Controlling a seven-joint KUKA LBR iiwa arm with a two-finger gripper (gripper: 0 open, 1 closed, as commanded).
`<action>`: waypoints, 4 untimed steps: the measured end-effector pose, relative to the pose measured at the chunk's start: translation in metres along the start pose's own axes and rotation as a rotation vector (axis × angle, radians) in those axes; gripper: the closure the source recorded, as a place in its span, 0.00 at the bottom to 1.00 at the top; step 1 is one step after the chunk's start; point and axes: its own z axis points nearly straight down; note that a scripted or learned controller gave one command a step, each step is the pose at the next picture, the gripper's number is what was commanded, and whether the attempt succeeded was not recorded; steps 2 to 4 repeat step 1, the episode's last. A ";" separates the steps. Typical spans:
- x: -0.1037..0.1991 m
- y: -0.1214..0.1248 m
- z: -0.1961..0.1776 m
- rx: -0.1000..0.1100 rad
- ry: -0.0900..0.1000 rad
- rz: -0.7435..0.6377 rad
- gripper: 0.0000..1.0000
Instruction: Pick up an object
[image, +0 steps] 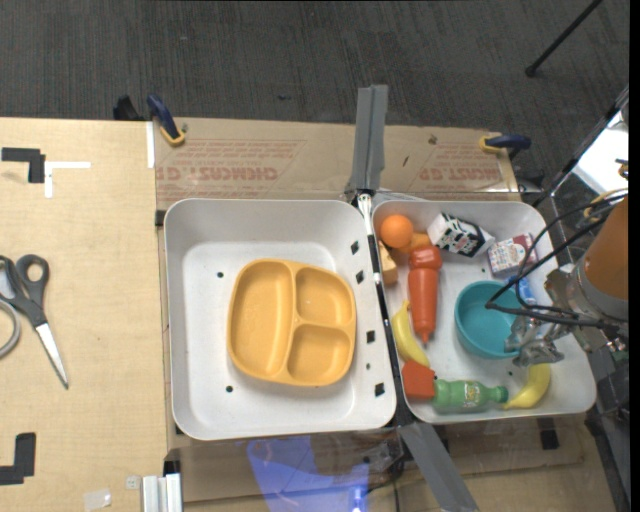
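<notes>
The teal bowl (484, 318) sits in the right bin (560, 400), and the claw (532, 345) hangs at its right rim, just above a yellow banana (530, 385) that lies along the bin's front wall; whether the claw is spread or pressed together cannot be told, since cables and the wrist blur it. Which of the two it is aimed at is not clear. Left of the bowl stands a red ketchup bottle (424, 290), with another banana (405, 335) beside it, a green bottle (462, 395) in front, an orange (396, 230) and a small black-and-white carton (456, 236) at the back. The left bin (190, 330) holds a yellow divided plate (292, 322). On the surface (80, 260) lie scissors (35, 310). The risk, as I judge it: the claw lands on the bowl's hard rim and slides off, or nudges the banana against the wall and closes on nothing.
</notes>
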 end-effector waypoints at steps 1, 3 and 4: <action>0.001 0.000 0.002 -0.002 0.003 0.000 0.00; 0.001 0.000 0.002 -0.002 0.003 0.000 0.00; 0.001 0.000 0.002 -0.002 0.003 0.000 0.00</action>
